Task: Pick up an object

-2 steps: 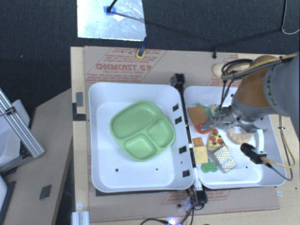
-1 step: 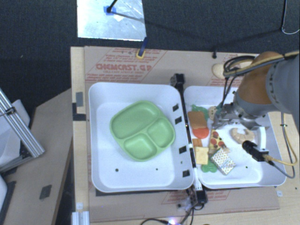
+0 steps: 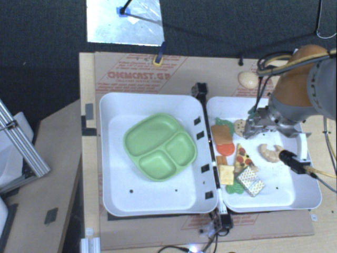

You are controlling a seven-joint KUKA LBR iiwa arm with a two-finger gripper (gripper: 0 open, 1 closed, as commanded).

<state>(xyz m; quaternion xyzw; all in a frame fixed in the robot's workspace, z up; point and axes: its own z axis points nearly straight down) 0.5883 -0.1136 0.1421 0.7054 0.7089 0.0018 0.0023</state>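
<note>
A green divided plate (image 3: pixel 159 146) sits mid-left bin (image 3: pixel 113 194). Along the right bin's (image 3: pixel 305 196) left edge lie toy foods: bread slice (image 3: pixel 221 135), tomato slice (image 3: pixel 226 149), pizza slice (image 3: pixel 241 158), cheese (image 3: pixel 226 174). The gripper (image 3: pixel 251 126) hovers beside a cookie (image 3: pixel 240 126) near the far edge, pinching nothing visible.

Both white bins (image 3: pixel 152 101) look like smooth, slightly glossy plastic, as does the green divided plate (image 3: pixel 159 146). The bench (image 3: pixel 139 73) is matt brown cardboard with red print. At its far edge lies a shiny, crinkled foil sheet (image 3: pixel 125 15).
</note>
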